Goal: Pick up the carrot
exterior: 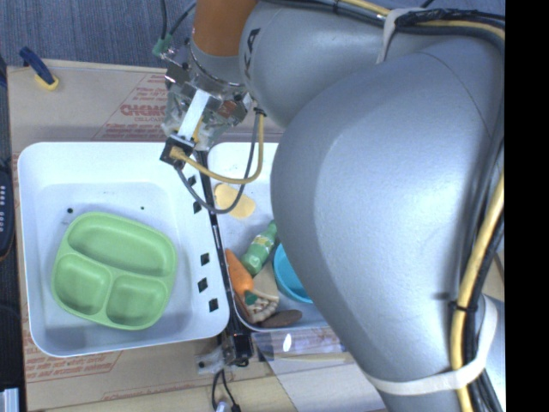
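Nearest the lens, the grey arm [386,213] bulks across the right of the camera view and covers most of the right bin [230,154]. Its orange band [219,11] sits at the top of the frame, and below it the gripper [202,114] hangs over the back edge of the bench, about where the two bins meet. Whether the gripper is open or closed cannot be told from this angle, and nothing is seen held in it. The carrot [238,271] lies in the right bin, close against its left wall and toward the front, well apart from the gripper. Just beside the carrot, a green bottle [260,249] lies tilted, and a blue bowl [290,280] shows partly from under the arm. A pale yellow piece [235,201] rests farther back in the same bin, and a dark brown item [276,318] lies at the front corner. The left bin [26,230] holds a green divided plate [111,269], set flat toward the front left. Brown cardboard [111,101] lies under both bins, with a blue and yellow clamp [39,69] at its far left corner.
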`<state>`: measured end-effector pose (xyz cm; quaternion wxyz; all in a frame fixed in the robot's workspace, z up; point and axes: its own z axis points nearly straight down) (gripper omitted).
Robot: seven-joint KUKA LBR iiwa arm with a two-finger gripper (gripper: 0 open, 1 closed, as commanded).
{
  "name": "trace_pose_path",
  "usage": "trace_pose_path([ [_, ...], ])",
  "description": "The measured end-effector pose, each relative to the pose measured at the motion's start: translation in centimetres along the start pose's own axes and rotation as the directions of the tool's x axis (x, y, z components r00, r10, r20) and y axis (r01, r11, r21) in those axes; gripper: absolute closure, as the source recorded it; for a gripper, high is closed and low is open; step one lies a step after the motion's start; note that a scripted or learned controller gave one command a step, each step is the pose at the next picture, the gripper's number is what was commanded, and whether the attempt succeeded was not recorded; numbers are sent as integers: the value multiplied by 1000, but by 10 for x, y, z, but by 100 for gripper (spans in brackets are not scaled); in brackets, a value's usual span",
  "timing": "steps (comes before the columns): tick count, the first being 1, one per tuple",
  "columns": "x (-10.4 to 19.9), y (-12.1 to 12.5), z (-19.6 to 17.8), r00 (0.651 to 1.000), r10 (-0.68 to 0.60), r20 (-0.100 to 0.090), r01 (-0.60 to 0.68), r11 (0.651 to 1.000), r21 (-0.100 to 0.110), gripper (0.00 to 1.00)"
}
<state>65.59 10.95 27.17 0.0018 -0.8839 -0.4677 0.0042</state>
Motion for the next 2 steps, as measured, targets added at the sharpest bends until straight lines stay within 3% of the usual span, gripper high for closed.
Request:
trace_pose_path([
  [1,-57,38,-134,1000,-5,-5,5,1000,-10,100],
  [2,-134,43,-63,996,89,7,-89,996,5,100],
])
